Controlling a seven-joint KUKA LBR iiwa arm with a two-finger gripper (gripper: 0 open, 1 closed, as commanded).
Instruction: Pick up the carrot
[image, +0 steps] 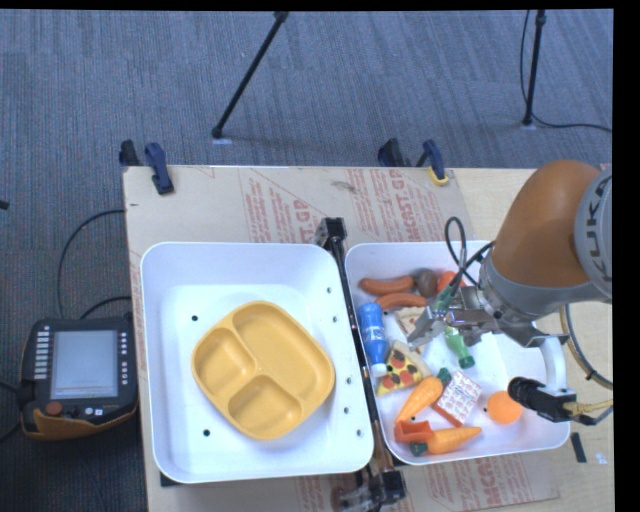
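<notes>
a: blue-grey carpet all round, tripod legs at the back, a plywood bench (250, 200) clamped along its far edge, two white bins side by side on top.

b: in the left bin (160, 300), just a yellow divided plate (262, 368). in the right bin (555, 435), a crowd of toy food.

a: and the carrot?

b: carrot (420, 397) in the near half of the right bin, lying slanted, thin end towards the near left, between a pizza slice (403, 368) and a red-and-white box (460, 395). a second carrot-like piece (450, 438) with a green top just nearer, along the bin's near wall.

a: gripper?

b: gripper (440, 325) hovering over the middle of the right bin, by a small green bottle (458, 348), beyond the carrot and apart from it. open or closed, cannot tell from this angle. nothing seen in its grip.

a: so which step?

b: approach, by the look of it. no grasp made yet.

a: next move?

b: probably a shift towards the near side to sit over the carrot's middle, a turn of the wrist to take it across its slant, then straight down. tight spot, though: pizza slice and box close on either side, easy to nudge or catch one instead.
</notes>
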